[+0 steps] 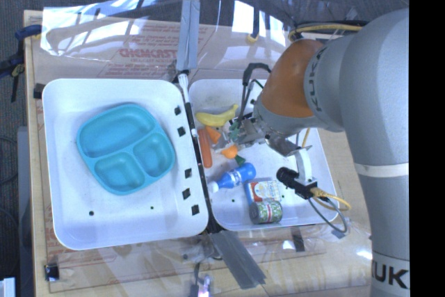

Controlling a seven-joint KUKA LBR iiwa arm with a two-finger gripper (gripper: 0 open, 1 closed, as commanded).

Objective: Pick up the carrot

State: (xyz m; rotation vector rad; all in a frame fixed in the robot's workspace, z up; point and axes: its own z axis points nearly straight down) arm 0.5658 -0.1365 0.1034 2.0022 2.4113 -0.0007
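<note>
The carrot (206, 150) is a slim orange stick lying lengthwise along the left wall of the right bin (314, 149), just below a yellow banana (217, 116). My gripper (238, 131) hangs low in that bin, a little to the right of the carrot's upper end and close under the banana's tip. A small orange piece (229, 151) lies just below the gripper. The wrist and its orange band cover the bin's upper right part.
A blue bottle (234, 177) lies below the carrot, with a red-and-white packet (264, 189) and a green can (266, 211) towards the front. The left bin (62, 212) holds a blue divided plate (125, 147). A clear plastic sheet lies behind both bins.
</note>
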